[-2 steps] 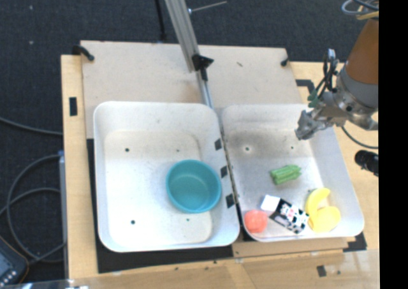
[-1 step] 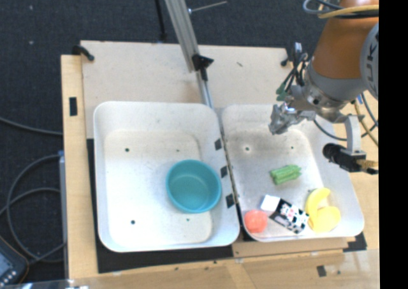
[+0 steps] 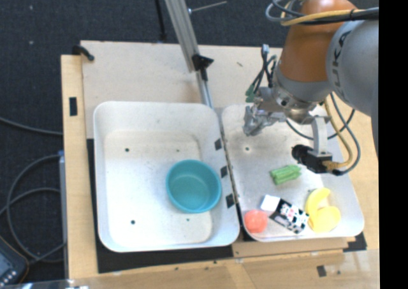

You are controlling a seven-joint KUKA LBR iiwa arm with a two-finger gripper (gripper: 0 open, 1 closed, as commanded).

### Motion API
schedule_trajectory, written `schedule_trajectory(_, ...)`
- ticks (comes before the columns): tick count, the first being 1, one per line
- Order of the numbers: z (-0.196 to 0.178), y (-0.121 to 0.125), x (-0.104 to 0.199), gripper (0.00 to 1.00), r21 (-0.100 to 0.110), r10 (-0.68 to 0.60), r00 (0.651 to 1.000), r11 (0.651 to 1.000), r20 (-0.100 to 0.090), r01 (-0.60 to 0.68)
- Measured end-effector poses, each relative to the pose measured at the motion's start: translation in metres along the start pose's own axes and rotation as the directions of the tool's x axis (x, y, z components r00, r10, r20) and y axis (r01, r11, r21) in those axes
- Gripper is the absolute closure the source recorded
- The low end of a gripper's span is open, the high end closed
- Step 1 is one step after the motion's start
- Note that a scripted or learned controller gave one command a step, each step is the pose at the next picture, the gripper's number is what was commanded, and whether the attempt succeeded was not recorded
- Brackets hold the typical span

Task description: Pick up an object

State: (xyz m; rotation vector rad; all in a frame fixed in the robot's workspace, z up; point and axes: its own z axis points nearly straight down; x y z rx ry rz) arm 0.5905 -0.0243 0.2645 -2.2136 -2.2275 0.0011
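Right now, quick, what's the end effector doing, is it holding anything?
End effector: over the far end of the right bin, away from the green block; whether it is open or closed cannot be told, and nothing is seen held in it.

A grey arm [image 3: 357, 58] with an orange band [image 3: 312, 39], looping cables [image 3: 290, 4] and a metallic gripper [image 3: 255, 122].

light: even, bright overhead | shadows: soft, faint | glare: mild on white bins [image 3: 159, 115] | focus: slightly soft, grainy
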Motion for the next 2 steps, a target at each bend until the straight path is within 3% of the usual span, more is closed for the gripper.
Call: schedule_trajectory(2, 0.008, 0.034, 0.099, 1.00, -0.004, -0.001, 1.000, 1.000, -0.001, 0.001)
